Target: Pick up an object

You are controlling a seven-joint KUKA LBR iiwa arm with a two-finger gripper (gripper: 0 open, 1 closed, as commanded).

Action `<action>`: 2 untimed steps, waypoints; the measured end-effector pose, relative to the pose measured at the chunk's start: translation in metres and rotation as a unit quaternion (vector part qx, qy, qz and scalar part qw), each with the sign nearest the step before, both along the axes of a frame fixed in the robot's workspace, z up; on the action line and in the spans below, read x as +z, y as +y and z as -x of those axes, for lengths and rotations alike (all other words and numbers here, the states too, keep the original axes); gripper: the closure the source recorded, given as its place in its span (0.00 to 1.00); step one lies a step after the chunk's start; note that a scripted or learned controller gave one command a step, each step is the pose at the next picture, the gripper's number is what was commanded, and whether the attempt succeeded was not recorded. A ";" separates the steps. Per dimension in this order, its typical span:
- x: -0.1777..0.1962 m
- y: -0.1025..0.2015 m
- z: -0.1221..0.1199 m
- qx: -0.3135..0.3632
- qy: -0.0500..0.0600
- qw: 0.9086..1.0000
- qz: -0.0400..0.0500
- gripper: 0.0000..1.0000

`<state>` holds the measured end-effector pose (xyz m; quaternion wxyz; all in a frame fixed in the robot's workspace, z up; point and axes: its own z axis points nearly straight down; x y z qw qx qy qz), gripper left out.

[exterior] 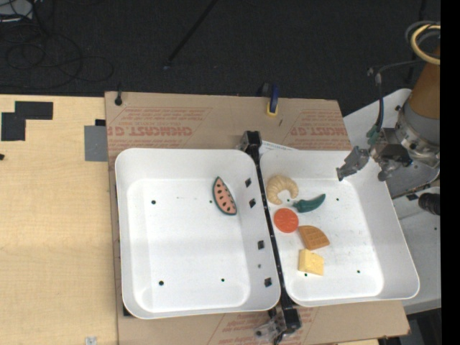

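Arm: grey with an orange band (424, 92), coming in at about 3 o'clock of the view, wrist over the upper right rim of the right bin (381, 279)
Gripper (363, 162): hangs over the right bin's 1 o'clock corner, well apart from the food pieces; whether it is open or closed I cannot tell, and nothing can be seen in its grasp
Left bin (144, 279): holds one watermelon slice (224, 195), lying at about 1 o'clock of the bin floor, near the divider side
Croissant (282, 187): in the right bin at about 10 o'clock, just beside the divider
Green pepper (310, 203): at 4 o'clock of the croissant, near it
Tomato slice (286, 220): round and red, at 6 o'clock of the croissant, close by the pepper's tip
Bread piece (313, 236): orange-brown, at 4 o'clock of the tomato slice, just beside it
Cheese wedge (311, 262): pale yellow, at 6 o'clock of the bread piece, touching or nearly so
Bench: both bins sit side by side on a cardboard sheet (187, 121)
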<state>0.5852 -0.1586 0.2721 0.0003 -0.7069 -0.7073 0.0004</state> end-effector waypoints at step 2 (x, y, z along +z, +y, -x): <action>0.064 -0.005 0.076 -0.001 0.001 1.000 -0.001 1.00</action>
